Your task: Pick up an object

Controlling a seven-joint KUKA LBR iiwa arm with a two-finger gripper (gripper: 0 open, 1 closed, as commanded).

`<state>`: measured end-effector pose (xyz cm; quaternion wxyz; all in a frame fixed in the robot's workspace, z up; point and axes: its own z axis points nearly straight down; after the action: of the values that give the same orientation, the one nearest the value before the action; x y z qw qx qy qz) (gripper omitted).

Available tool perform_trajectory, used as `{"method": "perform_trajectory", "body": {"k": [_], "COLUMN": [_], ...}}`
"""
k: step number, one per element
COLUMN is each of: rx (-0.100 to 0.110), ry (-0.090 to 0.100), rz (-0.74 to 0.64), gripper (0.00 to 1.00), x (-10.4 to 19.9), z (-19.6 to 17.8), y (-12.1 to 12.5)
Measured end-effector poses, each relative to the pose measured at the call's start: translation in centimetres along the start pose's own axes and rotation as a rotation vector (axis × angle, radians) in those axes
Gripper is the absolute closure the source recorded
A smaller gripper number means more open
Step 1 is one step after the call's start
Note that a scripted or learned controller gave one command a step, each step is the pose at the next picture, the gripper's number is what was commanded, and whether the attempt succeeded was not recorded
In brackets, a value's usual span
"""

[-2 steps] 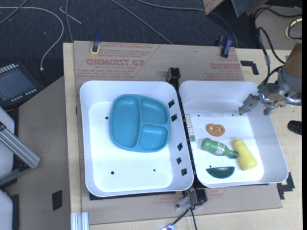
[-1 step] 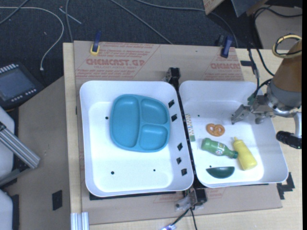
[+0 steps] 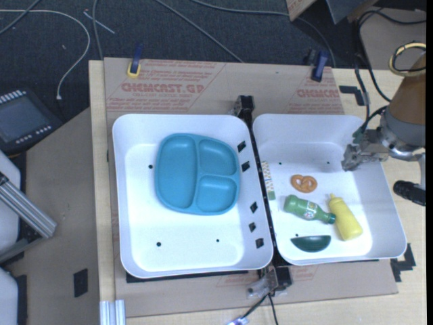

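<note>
Pretzel point(image 3: 304, 183) small, hand point(image 3: 353, 156) blurred.

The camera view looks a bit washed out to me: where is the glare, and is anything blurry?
In the camera view, the right bin and the left bin glare bright white, losing rim detail; the blue plate and yellow bottle stay fairly crisp with soft shadows; the gripper looks smeared and indistinct.

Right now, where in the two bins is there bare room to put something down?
Left bin: bare floor in front of and left of the blue plate. Right bin: bare back half behind the pretzel. Crowded near front: green bottle, yellow bottle, dark green bowl.
</note>
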<state>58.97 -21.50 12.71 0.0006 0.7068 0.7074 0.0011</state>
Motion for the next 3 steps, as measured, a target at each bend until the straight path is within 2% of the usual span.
{"method": "perform_trajectory", "body": {"k": [2,3], "rx": [-0.004,0.003], "ry": [-0.003,0.002], "rz": [0.0,-0.005], "gripper": [1.0,1.0], "x": [-0.8,4.6], "z": [-11.3,-10.5], "y": [0.1,0.9]}}
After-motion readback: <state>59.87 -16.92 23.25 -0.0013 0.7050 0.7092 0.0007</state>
